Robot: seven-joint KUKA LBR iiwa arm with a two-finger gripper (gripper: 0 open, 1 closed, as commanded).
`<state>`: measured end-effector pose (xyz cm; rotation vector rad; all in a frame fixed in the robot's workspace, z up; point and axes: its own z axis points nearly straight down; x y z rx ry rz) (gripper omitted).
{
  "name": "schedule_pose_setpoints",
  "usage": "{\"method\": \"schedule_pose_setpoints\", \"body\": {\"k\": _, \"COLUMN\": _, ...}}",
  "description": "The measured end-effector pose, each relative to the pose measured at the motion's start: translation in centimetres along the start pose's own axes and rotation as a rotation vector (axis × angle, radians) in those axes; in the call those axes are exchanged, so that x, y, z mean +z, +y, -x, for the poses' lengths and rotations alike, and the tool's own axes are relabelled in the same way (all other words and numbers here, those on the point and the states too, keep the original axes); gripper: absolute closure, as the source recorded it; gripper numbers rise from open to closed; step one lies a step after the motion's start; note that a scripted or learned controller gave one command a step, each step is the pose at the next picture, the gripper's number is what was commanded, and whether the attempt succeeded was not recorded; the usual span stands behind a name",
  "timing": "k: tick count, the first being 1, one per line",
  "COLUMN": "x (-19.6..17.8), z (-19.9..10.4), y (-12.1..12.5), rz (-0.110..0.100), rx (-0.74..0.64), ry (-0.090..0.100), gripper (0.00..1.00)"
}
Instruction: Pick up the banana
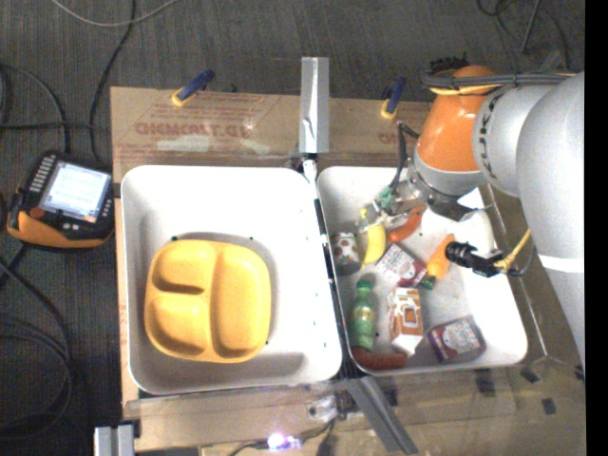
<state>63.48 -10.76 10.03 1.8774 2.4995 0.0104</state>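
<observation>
Hovering just right of the banana (374,243), which lies upright-slanted, the gripper (393,205) has an unreadable finger state.

Two white bins (133,255) sit side by side. One yellow divided plate (209,297), one banana (374,244), one green bottle (362,316), one sausage (378,359), two blue clamps (193,86).

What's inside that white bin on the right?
The right white bin holds a yellow banana, green bottle, small cartons and other toy food. The grey arm's pincer covers the banana's upper end.
</observation>
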Motion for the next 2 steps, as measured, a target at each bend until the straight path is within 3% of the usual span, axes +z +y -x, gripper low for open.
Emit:
{"method": "schedule_pose_setpoints", "body": {"k": 1, "x": -8.3, "z": -9.3, "y": 5.0, "rz": -0.018, "rx": 0.271, "ry": 0.006, "gripper": 1.0}}
{"method": "schedule_pose_setpoints", "body": {"k": 2, "x": -21.9, "z": -9.6, "y": 3.6, "rz": -0.017, "rx": 0.239, "ry": 0.004, "gripper": 1.0}}
